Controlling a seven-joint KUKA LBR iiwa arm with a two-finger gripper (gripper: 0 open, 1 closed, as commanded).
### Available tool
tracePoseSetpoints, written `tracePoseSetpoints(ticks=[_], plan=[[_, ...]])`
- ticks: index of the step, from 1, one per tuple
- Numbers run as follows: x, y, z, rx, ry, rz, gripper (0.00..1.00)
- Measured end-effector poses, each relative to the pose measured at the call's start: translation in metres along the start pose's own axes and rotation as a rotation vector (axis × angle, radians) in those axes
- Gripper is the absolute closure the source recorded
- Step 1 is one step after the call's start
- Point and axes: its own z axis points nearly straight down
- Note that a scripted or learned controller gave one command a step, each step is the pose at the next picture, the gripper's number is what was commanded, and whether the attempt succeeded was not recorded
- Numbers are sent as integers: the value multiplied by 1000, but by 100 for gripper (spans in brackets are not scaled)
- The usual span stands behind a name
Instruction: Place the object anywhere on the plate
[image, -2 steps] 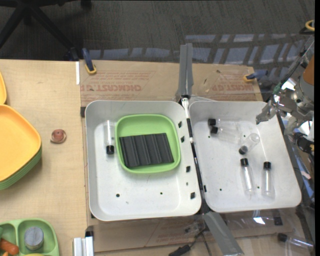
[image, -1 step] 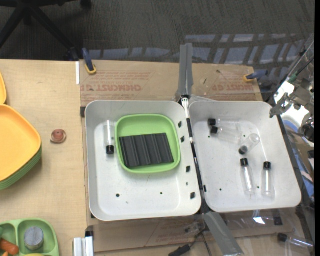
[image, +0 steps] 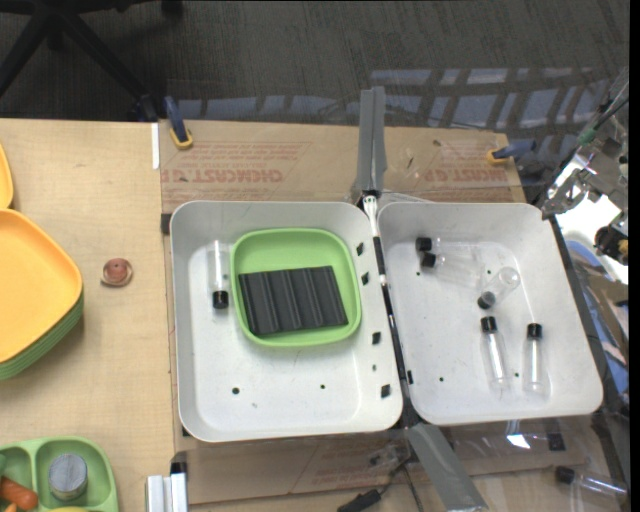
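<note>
A green square plate (image: 243, 262) sits in the left white bin (image: 280, 405), toward its back. A black ribbed rectangular pad (image: 297, 299) lies flat across the plate's middle. Just left of the plate, a clear vial with a black cap (image: 219, 275) rests on the bin floor, touching nothing. The right white bin (image: 450, 405) holds several clear vials with black caps: two lie side by side near the front (image: 492, 352) (image: 535, 358), and others are bunched at the back (image: 450, 258). A loose dark cap (image: 487, 299) lies between them.
A stack of orange plates (image: 35, 290) and a small red disc (image: 117, 271) sit on the wooden bench to the left. A green compartment tray (image: 50, 480) is at the lower left corner. Clamps (image: 178, 132) (image: 505, 153) hold cardboard behind the bins. Cables and metal parts crowd the right edge.
</note>
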Motion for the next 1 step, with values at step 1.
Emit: tracePoseSetpoints(ticks=[1], plan=[[16,25,-23,0,0,21,0]])
